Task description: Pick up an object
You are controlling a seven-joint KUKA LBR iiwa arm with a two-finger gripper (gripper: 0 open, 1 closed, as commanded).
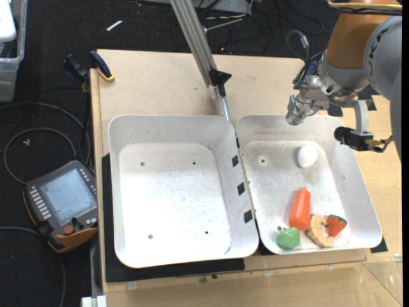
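The right bin (358, 184) holds a white egg-shaped object (307, 156) near its back, an orange carrot-like piece (300, 208) lower down, a green pepper-like piece (289, 237), a tan piece (319, 231) and a red strawberry-like piece (336, 223) at the front. My gripper (297, 115) hangs above the back edge of the right bin, up and to the left of the white object, with nothing visibly between its fingers.
The left bin (121, 171) lies beside the right one. A slanted metal pole (195, 34) comes down to the gap between the bins at the back. A teach pendant (62, 200) lies on the floor at left.
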